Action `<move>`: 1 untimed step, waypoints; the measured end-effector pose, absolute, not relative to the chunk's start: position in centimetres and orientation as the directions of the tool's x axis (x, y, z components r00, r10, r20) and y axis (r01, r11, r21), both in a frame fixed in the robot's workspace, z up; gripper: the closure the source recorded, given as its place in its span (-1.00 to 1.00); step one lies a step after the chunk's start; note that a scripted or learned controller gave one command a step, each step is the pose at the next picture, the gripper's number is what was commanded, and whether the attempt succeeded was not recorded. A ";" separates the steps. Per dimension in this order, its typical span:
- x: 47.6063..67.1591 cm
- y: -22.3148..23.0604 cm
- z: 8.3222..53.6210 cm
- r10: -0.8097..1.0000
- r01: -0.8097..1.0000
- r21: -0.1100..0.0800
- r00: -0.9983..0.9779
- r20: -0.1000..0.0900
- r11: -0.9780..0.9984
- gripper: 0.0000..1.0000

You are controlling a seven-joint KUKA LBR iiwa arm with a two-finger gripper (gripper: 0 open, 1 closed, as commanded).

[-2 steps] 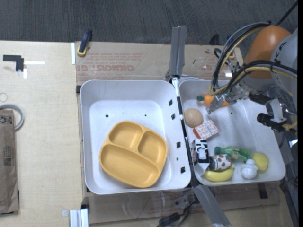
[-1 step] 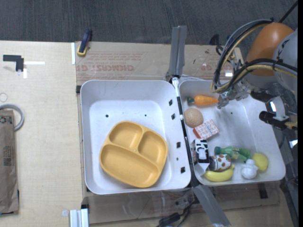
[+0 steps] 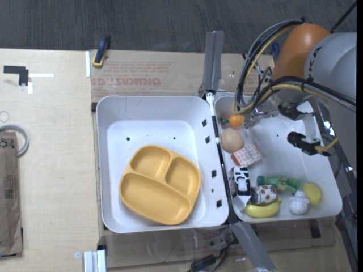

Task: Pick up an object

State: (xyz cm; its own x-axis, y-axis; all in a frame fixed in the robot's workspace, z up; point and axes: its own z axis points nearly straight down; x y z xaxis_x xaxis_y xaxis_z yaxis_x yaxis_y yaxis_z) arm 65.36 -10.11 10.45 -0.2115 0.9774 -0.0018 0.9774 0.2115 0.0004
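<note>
One gripper [image 3: 249, 113] hovers by an orange ball [image 3: 236, 119], finger state unclear

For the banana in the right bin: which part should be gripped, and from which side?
Probably the middle of the banana, from straight above, closing across its narrow width. It lies flat along the right bin's near wall, curved ends turned up, with a small figure close behind its middle, so side approaches look blocked; the top is open.

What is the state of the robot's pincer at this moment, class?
Pincer: low over the far corner of the right white bin, beside a small orange ball; open or closed cannot be told.
</note>
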 end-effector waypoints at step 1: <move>65.0 -7.6 20.8 0.974 0.974 0.001 -0.228 -0.003 0.228 1.00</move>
